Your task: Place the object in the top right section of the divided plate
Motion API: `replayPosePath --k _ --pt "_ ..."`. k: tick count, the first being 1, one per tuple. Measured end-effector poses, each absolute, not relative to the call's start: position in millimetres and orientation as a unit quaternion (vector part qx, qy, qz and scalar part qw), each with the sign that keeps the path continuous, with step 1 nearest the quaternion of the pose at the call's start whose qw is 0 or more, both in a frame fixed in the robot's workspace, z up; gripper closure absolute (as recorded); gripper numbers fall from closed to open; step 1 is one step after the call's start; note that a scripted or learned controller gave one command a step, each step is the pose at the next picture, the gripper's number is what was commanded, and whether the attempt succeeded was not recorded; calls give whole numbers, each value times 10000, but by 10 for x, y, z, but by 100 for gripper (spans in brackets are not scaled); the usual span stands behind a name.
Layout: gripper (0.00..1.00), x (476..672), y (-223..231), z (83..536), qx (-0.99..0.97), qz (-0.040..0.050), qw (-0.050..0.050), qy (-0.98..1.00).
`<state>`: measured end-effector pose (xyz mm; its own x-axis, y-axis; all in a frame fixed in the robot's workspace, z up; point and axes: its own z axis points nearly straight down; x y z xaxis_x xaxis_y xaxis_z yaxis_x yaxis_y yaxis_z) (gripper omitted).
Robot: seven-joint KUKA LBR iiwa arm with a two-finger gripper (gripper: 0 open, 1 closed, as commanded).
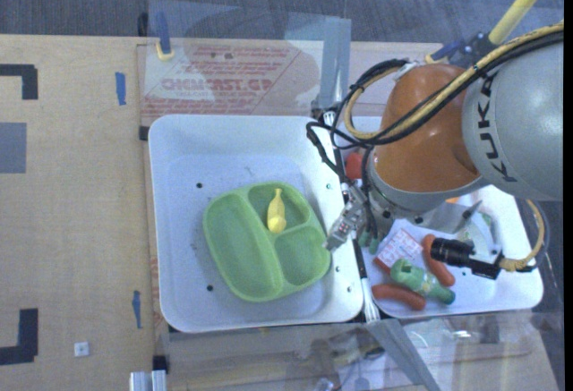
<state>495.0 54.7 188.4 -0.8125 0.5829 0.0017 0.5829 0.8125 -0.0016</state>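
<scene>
Here, in the camera view, the grey KUKA arm with its orange band reaches in from the right and hangs over the seam between the two shallow white bins. Its two-finger metal gripper sits low at the right rim of the left white bin, just beside the right edge of the green three-section plastic plate. How the jaws stand cannot be told from this angle; the tips are small and partly lost against the bin wall, and nothing is visibly held between them.

The small yellow banana-shaped toy lies in the plate's far right section, leaning on the ridge that divides it from the long left section. It is apart from the gripper, with the near right section between them.

The right white bin holds a loose pile: a green plastic bottle-shaped toy, a red sausage-shaped piece, and a red-and-white printed card, all near the arm's wrist.

As a judgement, the placing looks done, since the banana rests inside the target section, and the step in hand seems to be release or retreat. The next move calls for a clean lift straight up and away to the right, without clipping the plate's rim and jolting the toy over the ridge.
</scene>
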Motion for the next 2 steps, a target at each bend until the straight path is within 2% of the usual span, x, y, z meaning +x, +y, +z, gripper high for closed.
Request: replayPosePath --k 1,2 --pt "100 4800 758 1815 -2077 10 29 -9782" --pt "100 4864 -28 1818 -1517 2 16 -9884"
